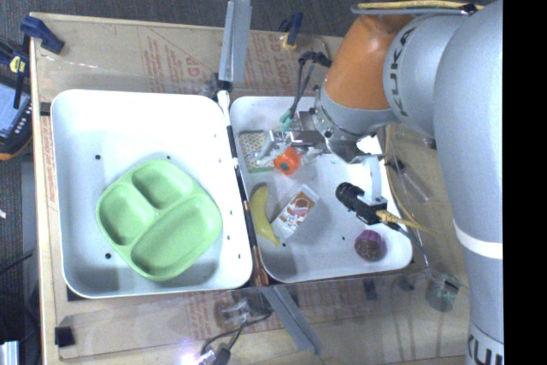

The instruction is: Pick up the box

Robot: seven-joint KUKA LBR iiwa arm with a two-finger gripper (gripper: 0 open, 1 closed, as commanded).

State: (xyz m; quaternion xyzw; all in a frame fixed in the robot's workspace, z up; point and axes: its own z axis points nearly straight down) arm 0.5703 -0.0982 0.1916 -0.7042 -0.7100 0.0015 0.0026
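The small red-and-white printed cardboard box (297,210) is lying flat in the right white bin (329,269), beside a yellow banana (261,216) at its nine o'clock. The hand (286,143) is being held at the box's twelve o'clock, over an orange object (288,160); its spread cannot be told.

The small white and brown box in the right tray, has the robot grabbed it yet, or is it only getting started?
Only getting started, it seems. The small white and brown box lies flat on the floor of the right white bin, beside the yellow banana. The arm's pincer is above the bin's far end, near a small orange object, apart from the box. Reaching it, gripping and lifting all remain.
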